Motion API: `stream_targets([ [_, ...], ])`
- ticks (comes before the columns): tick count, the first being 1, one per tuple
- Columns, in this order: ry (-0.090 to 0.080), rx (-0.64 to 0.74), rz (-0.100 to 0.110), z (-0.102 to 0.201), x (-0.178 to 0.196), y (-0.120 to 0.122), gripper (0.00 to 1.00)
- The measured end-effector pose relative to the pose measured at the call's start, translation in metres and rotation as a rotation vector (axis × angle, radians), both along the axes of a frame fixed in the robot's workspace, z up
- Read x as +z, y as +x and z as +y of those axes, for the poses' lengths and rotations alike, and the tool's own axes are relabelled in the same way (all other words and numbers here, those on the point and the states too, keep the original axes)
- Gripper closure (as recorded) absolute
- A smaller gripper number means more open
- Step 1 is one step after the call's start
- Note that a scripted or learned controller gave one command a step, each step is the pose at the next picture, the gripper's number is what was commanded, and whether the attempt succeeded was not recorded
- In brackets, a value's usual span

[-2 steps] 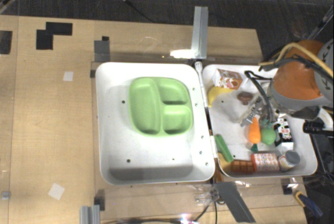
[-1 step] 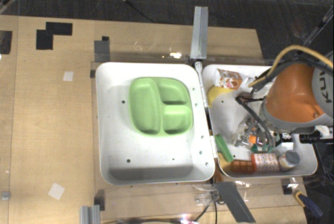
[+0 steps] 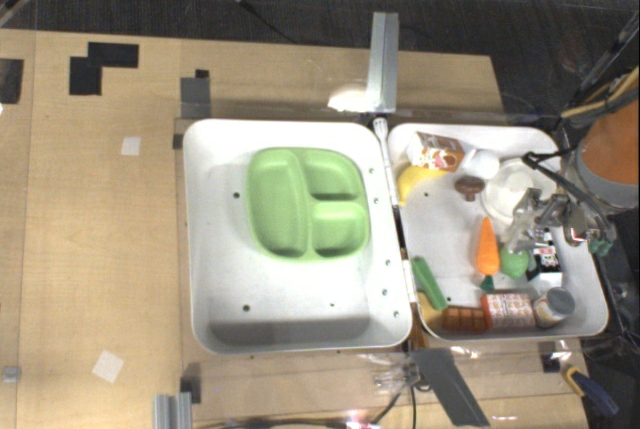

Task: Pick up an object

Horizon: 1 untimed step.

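One green divided plate (image 3: 305, 202), two bins (image 3: 215, 247)

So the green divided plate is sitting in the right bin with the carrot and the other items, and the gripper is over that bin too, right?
Not quite. The camera view shows the green divided plate alone in the left bin. The carrot and the other items are in the right bin, and the gripper is over that right bin.

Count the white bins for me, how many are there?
2. The left shallow white plastic bin holds a green divided plate; the right shallow white plastic bin beside it holds small toys, which could hide more things.
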<state>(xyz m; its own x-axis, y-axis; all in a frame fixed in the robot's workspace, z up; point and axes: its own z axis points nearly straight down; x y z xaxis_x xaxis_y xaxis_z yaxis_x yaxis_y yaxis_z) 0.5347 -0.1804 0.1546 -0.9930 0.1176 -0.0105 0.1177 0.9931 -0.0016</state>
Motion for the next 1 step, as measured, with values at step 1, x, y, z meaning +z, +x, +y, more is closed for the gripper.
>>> stream_targets([
  [1, 0.004, -0.156, 0.0, 0.0294, 0.0336, 0.0379, 1.0],
])
